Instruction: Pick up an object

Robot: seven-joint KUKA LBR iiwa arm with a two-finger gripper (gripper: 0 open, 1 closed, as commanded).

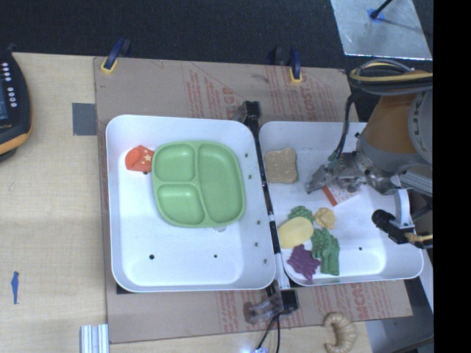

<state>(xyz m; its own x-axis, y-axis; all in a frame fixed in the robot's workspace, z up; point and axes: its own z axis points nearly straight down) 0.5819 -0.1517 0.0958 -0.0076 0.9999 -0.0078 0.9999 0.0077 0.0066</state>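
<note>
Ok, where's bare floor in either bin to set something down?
Left bin: the front strip below the green divided plate is bare. Right bin: the front right corner, right of the green leafy piece, is bare. It is crowded around the yellow piece, purple piece and the claw.

arm: grey body, orange band point(388, 127) above the wrist, reaching in from the right edge
wrist: angled down and to the left
hand point(318, 184): low, tips pointing left
fingers: too blurred to read
</note>
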